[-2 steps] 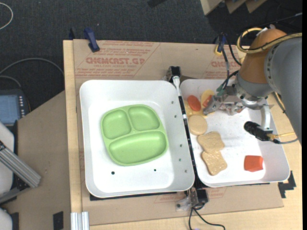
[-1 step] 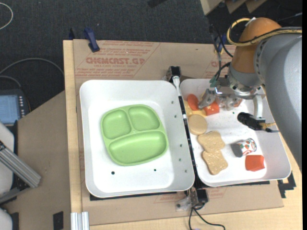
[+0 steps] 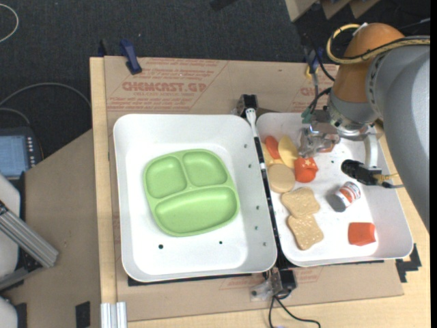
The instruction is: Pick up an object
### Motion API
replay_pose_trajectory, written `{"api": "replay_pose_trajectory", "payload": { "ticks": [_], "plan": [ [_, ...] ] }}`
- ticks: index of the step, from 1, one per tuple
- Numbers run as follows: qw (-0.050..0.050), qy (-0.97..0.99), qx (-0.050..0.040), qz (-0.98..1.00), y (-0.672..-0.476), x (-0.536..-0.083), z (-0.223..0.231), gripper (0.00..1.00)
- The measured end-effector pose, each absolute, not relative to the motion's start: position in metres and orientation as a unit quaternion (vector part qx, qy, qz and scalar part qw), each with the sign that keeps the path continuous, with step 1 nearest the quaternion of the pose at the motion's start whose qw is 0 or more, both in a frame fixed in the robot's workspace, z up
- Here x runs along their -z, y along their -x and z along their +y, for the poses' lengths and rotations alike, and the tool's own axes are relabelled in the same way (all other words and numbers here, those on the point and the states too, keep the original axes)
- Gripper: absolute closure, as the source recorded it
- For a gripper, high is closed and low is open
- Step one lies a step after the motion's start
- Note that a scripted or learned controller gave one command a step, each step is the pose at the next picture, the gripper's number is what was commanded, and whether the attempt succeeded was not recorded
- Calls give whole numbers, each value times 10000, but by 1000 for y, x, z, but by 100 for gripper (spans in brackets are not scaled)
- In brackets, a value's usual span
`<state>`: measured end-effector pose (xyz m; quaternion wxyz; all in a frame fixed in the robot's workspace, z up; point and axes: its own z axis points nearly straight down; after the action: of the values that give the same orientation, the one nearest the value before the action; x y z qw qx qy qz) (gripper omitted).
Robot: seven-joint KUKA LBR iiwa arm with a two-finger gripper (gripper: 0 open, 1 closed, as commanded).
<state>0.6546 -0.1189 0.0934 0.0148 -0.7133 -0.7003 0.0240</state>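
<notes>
Toy food pieces (image 3: 301, 200) scattered in right white bin (image 3: 392, 241), left white bin (image 3: 130, 183) holding green divided tray (image 3: 191, 191); gripper (image 3: 315, 142) grip indiscernible.

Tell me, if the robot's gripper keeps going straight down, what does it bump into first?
Probably the small red tomato-like piece. The gripper points down into the right bin, and that piece sits just below it, beside a yellow piece. Depth is hard to judge, so it might meet the bin floor instead.

"CHEMCAST" on the brown board (image 3: 164, 86)
</notes>
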Motion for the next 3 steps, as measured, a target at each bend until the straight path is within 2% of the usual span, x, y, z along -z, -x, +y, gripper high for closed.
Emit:
{"api": "replay_pose_trajectory", "payload": {
  "ticks": [1,2,3],
  "plan": [
    [146,7129,-220,-7008,-656,-94,-117,0],
    [23,7082,-10,-7060,-594,-84,-127,0],
    [-3,7066,2,-7076,-600,-85,-112,0]
  ]
}}
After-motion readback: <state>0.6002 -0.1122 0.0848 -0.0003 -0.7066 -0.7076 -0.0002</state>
